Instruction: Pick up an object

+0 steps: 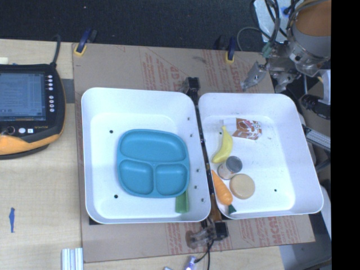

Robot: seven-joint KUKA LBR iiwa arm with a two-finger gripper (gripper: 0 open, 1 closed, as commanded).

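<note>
1. Camera view: the gripper hangs above the bench just past the right bin's far rim, fingers spread apart with nothing between them.
2. In that bin lie a banana, a brown packet, a small can, a tan disc and a carrot.
3. The left bin holds a blue divided plate, a green block at its near edge.
</note>
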